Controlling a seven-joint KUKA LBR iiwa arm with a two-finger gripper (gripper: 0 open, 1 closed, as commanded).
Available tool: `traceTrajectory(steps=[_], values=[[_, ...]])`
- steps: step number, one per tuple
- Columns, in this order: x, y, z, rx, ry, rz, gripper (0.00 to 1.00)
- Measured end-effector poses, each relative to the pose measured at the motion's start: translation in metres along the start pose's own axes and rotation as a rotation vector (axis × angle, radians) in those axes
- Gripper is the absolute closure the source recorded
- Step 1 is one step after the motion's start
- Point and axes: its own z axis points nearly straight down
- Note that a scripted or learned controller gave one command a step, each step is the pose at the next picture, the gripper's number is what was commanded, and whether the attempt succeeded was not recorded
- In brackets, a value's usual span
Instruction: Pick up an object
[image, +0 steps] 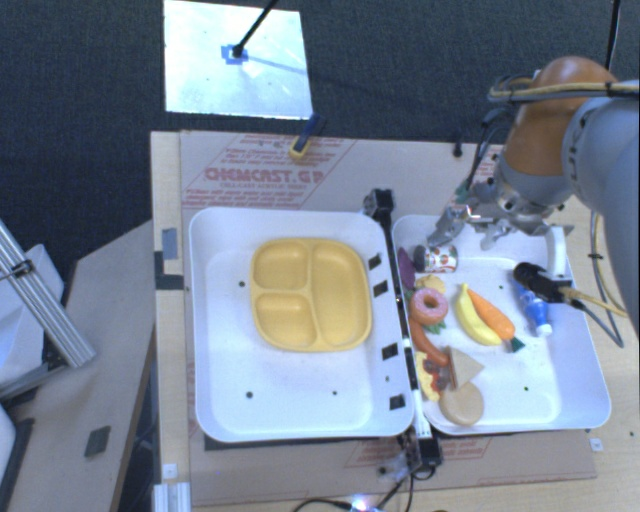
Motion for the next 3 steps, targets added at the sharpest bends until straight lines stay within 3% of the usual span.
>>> traceTrajectory(steps=[1,2,3], values=[[-0.002,-0.003,0.062,0.003,0.001,0.0,0.0],[-0.001,-0.001,0.08,-0.006,0.002,0.0,0.0],[-0.001,0.001,0.067,-0.012,0.001,-0.001,1.0]])
